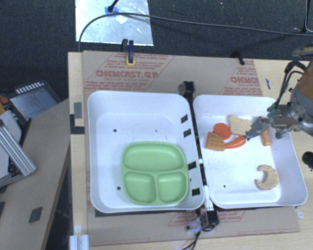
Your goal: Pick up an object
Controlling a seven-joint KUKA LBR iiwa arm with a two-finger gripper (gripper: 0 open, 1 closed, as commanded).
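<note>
Tool (261, 129) over right bin (289, 191) | red sausage (235, 142) just left

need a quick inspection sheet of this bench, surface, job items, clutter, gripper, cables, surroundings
surface: two white bins side by side, left bin and right bin, on a brown board printed with red lettering.
job's things: in the right bin, a waffle piece, a tomato slice, a red hot dog, a pale bread slice, an orange carrot piece and a croissant.
clutter: green divided plate in the left bin.
grippers: gripper low over the right bin's upper part, beside the hot dog; nothing seen between its fingers.
cables: black cable arcing above the board.
surroundings: silver sheet on dark carpet.
</note>
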